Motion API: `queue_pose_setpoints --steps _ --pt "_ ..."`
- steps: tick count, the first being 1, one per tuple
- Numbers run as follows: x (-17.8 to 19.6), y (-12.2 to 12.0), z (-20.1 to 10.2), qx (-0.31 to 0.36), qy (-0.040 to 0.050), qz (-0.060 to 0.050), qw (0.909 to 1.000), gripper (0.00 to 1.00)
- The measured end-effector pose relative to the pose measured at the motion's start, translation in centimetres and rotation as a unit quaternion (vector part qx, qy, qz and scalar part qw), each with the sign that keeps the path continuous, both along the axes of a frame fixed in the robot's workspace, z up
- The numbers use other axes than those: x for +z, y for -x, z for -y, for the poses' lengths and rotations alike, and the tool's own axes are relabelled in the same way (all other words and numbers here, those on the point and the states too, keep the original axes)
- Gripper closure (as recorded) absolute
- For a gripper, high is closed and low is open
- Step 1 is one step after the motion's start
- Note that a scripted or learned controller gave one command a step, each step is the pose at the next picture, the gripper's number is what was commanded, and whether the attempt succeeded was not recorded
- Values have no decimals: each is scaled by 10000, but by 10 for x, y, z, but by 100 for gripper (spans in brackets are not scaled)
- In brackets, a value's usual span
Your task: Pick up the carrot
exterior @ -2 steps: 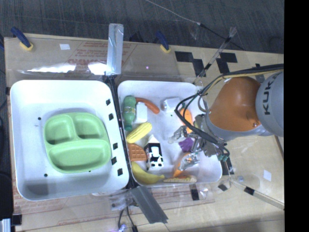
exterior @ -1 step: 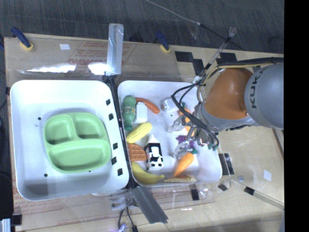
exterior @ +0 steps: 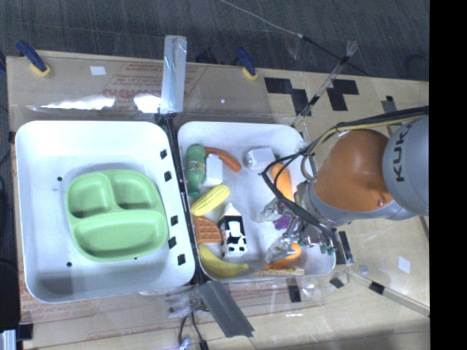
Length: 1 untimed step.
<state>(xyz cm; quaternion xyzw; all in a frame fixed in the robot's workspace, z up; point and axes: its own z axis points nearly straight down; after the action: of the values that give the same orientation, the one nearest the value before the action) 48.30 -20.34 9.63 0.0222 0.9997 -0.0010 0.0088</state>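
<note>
Presently, carrot (exterior: 223,159): lies at far side of right bin (exterior: 241,128), just beside a green toy (exterior: 195,163), well apart from gripper (exterior: 288,245), whose state cannot be told; probably light, stiff, slippery plastic, best gripped across its middle.

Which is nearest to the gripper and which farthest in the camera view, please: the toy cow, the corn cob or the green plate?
Measured from the gripper at the right bin's lower right:
1. Toy cow, just to its left in the same bin.
2. Corn cob, farther up and left, near the bin's left wall.
3. Green plate, across in the left bin.
</note>
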Motion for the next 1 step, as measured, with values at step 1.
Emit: queue_pose_setpoints --steps 1 --pt "9 0 -1 41 1 -26 10000 100"
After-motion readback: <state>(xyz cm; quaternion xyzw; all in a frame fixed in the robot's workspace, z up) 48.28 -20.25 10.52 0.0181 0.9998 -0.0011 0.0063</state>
